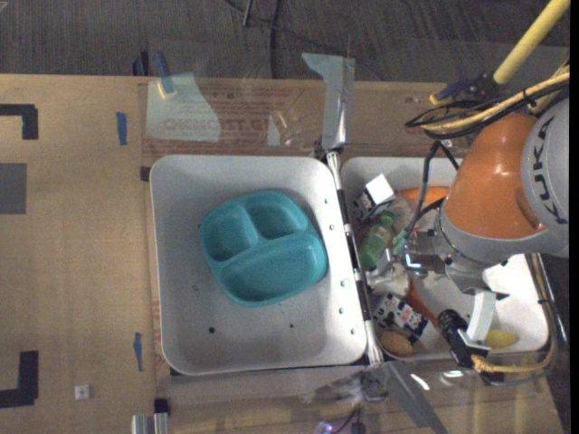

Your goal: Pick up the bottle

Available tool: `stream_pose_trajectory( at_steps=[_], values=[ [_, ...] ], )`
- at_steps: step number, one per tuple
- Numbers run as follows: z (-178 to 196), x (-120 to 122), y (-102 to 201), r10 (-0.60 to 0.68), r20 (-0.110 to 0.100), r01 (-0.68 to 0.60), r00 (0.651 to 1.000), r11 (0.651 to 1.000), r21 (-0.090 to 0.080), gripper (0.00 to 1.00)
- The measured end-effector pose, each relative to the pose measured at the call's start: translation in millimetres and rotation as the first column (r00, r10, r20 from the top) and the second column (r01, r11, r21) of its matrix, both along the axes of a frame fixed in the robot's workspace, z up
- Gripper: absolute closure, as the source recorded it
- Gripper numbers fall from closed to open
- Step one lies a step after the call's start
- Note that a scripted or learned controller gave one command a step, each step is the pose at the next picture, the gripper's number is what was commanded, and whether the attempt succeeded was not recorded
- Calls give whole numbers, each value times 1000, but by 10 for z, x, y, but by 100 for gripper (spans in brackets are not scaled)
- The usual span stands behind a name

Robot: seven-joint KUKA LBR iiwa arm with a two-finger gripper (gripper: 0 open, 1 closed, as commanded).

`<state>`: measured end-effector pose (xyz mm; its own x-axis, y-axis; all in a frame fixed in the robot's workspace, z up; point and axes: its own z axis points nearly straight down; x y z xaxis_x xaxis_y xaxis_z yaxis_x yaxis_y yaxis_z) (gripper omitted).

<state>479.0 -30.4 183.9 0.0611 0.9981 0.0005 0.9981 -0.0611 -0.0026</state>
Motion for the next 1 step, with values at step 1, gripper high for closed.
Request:
stream_pose_trajectory(
  at_steps=[1],
  values=[
    [0,3,280,-211,2,211,978,978,-1,0]
  ],
)
